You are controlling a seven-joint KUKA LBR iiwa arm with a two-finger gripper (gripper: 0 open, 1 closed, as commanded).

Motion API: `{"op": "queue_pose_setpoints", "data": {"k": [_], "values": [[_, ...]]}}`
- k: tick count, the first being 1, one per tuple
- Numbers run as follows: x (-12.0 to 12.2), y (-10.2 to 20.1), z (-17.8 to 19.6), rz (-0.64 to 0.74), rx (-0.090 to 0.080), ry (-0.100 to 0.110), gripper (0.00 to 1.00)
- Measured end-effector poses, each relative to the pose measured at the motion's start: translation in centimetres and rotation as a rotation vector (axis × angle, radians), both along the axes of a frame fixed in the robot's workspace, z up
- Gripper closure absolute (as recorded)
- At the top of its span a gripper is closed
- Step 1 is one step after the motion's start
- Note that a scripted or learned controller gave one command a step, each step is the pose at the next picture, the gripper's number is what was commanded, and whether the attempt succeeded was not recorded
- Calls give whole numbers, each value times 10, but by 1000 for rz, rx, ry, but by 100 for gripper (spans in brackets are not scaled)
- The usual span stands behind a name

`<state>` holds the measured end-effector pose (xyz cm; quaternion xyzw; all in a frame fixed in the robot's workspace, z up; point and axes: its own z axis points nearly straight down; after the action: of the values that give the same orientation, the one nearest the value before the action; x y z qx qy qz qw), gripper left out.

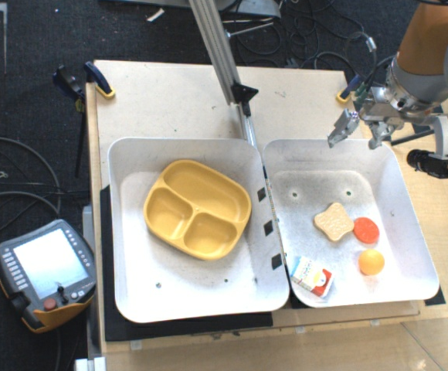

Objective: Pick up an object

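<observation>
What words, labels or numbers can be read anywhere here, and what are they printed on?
None can be read.
The small white carton with red and blue print, in the right white bin: print too blurred to read.
The grey handheld control pad with a pale screen, left of the bench: screen washed out, buttons too small.
The yellow divided plastic plate, toast slice, red disc and orange ball: no text.

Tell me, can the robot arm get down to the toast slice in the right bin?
Probably yes. The gripper hangs open over the right bin's far edge, and the toast slice lies uncovered, with the red slice beside it.
</observation>
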<state>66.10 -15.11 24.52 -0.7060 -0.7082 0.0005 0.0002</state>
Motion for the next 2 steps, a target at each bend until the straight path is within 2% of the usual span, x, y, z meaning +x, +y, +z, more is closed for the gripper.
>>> {"op": "queue_pose_setpoints", "data": {"k": [1,2], "values": [[0,0,0,0,0,0,0],[-2,-7,-47,-4,0,4,0]]}}
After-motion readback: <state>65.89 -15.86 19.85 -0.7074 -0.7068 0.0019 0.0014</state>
